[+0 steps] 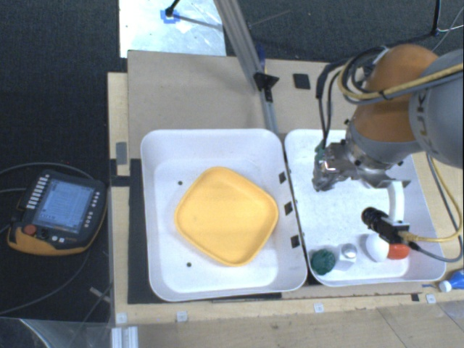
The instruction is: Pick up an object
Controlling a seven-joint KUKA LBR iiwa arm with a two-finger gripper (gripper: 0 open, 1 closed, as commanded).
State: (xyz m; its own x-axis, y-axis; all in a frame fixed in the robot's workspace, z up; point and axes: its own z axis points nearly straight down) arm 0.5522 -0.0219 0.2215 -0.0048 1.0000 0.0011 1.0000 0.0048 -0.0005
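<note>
The gripper (328, 171) hangs over the right bin (304, 194), near its far left side. The small things lie at the bin's near edge: a green ball (322, 260), a silver cap (349, 252) and a white and orange toy (384, 249). They sit well below it, toward the camera.

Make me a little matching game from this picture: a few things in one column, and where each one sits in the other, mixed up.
Things:
1. yellow plate
2. green ball
3. handheld control pad
4. gripper

Places:
A. on the floor left of the bench
B. in the left bin
C. over the right bin's upper part
D. near corner of the right bin

Pairs: 1-B, 2-D, 3-A, 4-C
</note>
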